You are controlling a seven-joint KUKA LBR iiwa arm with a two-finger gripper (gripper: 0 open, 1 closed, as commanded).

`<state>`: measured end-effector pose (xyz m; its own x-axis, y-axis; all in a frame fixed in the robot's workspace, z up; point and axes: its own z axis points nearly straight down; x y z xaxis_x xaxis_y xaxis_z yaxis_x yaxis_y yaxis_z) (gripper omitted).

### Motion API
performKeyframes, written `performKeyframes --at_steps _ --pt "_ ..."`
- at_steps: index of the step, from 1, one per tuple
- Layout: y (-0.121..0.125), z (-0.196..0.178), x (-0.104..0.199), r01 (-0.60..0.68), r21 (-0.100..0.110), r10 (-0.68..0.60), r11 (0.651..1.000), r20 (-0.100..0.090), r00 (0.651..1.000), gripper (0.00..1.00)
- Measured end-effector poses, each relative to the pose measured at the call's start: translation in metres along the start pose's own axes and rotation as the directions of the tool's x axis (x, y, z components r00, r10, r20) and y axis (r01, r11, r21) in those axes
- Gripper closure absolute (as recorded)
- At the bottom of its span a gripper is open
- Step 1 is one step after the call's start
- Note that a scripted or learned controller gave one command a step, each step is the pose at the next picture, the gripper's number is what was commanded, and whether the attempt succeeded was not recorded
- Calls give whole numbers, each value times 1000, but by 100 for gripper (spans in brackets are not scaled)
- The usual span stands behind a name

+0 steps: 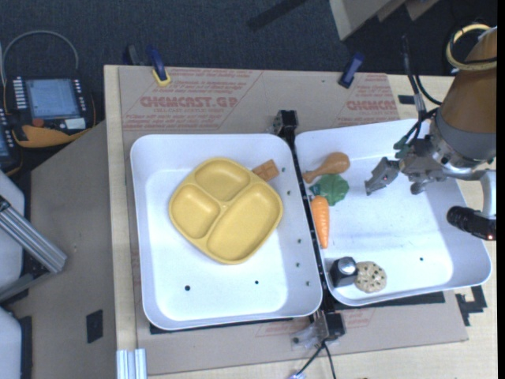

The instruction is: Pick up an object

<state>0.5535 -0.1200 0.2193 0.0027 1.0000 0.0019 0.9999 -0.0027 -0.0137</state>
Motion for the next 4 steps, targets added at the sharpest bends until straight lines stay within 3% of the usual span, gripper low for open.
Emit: performKeyframes --at_steps 1,3,4 --pt "3 -6 0 3 -13 -3 1000 2 1000 0" --pt "11 114 4 3 -8 -3 1000 0 1000 0" --pt "13 131 2 1 -16 -1 1000 5 1000 0"
